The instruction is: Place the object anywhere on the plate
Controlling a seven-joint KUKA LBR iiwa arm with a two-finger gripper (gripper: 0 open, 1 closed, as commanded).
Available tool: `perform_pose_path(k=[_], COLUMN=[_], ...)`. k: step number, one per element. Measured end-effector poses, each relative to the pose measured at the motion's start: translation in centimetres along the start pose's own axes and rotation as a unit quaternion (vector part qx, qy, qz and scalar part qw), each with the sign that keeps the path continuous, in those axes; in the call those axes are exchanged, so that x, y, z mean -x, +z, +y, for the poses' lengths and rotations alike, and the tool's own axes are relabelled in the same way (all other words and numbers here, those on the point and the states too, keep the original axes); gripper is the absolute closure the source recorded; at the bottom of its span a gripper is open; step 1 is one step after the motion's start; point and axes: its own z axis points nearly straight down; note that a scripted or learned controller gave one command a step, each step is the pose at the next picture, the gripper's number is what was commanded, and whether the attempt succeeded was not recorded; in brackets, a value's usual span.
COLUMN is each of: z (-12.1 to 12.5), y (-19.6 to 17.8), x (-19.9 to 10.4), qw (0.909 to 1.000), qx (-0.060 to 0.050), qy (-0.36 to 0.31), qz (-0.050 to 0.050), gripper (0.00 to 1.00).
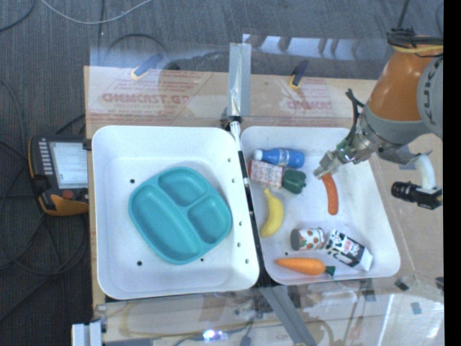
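While the arm (407, 92) leans in from the right, two white bins sit side by side on the tabletop (166, 96). Left bin (115, 265) first: it carries the teal plate (180, 213), three compartments, nothing on it. Right bin (385, 247) is crowded with toys! Over its upper right hangs the hand (333, 163), just above the top end of an orange-red sausage (330, 194); whether its fingers are spread or shut, I cannot tell. Down the sizes now: yellow banana (272, 213) along the left wall, blue bottle (280, 156) at the top, cow-print carton (348, 249) and carrot (303, 266) near the front, red-patterned box (265, 173), small can (308, 238), green pepper (294, 181) touching that box.
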Motion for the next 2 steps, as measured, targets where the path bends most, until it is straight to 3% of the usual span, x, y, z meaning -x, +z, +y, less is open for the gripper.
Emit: perform_pose_path(k=[1,2], z=[1.6,7.5], y=[-0.7,-1.8], x=[-7.8,-15.5], qw=[0.9993,0.9992], qx=[0.001,0.001], qy=[-0.036,-0.039], qz=[0.002,0.002], gripper=[1.0,1.0])
